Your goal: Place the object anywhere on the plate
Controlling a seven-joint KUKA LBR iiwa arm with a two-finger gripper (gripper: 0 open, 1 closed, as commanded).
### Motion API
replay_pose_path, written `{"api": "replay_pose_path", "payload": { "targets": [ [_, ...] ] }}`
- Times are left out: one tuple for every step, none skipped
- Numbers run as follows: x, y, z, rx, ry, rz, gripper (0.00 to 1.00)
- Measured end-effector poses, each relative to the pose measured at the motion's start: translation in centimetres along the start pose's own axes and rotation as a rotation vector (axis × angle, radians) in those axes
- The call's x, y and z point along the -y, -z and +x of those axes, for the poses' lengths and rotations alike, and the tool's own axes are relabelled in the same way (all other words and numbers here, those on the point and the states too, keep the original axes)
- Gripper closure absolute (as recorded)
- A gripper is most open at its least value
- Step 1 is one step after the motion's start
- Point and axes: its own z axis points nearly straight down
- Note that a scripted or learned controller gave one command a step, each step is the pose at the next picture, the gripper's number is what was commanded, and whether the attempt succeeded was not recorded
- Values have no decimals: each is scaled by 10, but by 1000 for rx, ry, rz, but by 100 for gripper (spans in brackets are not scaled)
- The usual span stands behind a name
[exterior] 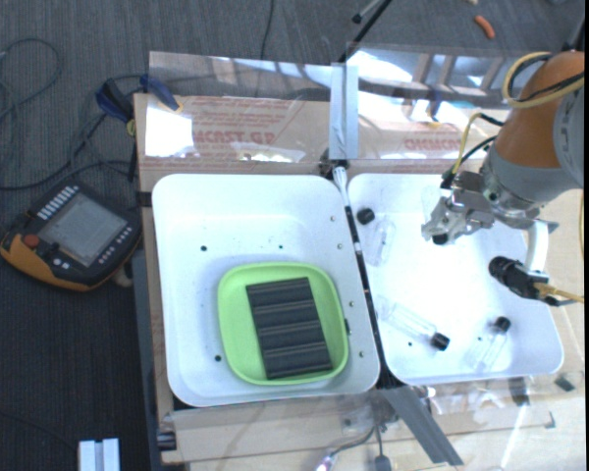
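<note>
A green square plate (234, 297) lies in the left bin (187, 224), toward its front. A dark grey ribbed block (290, 328) rests flat on the plate and covers most of its middle. My gripper (446, 224) hangs over the back part of the right bin (412, 273), well to the right of the plate and apart from it. I see nothing held under it. Three clear vials with black caps lie in the right bin: one at the back left (374, 235), one near the front middle (419, 329) and one at the front right (491, 344).
The grey arm with its orange band (540, 106) enters from the right, above the right bin's back corner. A black fitting on a white bracket (515, 275) hangs off the wrist. A cardboard wall (255, 135) backs both bins. A teach pendant (74, 235) lies on the floor to the left.
</note>
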Motion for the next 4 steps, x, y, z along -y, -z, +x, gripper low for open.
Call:
{"api": "replay_pose_path", "payload": {
  "targets": [
    [63, 12, 53, -3, 120, 1, 100],
    [63, 12, 52, -4, 119, 1, 0],
    [28, 23, 43, -3, 169, -1, 0],
    [31, 49, 38, -3, 159, -1, 0]
  ]
}}
